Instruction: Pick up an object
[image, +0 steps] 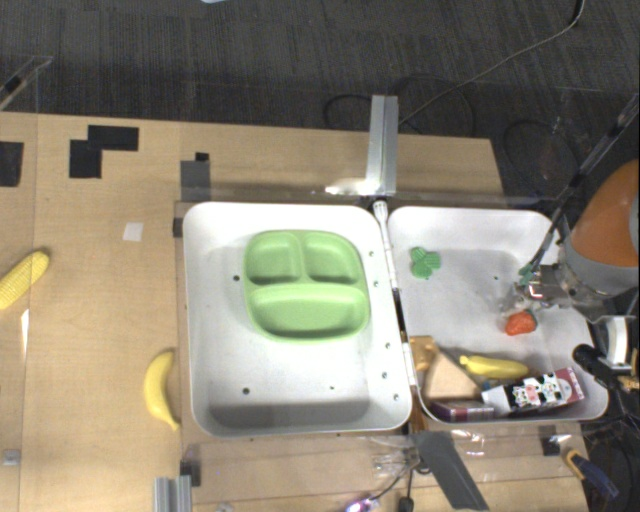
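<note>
A: Gripper (530, 290) low in right bin (470, 225), reaching from the right. Open or clenched, can't tell, too small and blurred.
B: Nearest object?
A: Red piece (519, 323), just below gripper tip. Touching or not, unclear.
B: Rest of right bin?
A: Green bit (426, 263) near left wall. Along front: tan wedge (447, 377), yellow banana (493, 367), carton (535, 392).
B: Left bin (210, 330)?
A: Green tray (303, 283), three compartments.
B: Bench (90, 350)?
A: Corn (22, 279) at far left, second banana (160, 388) beside left bin.
</note>
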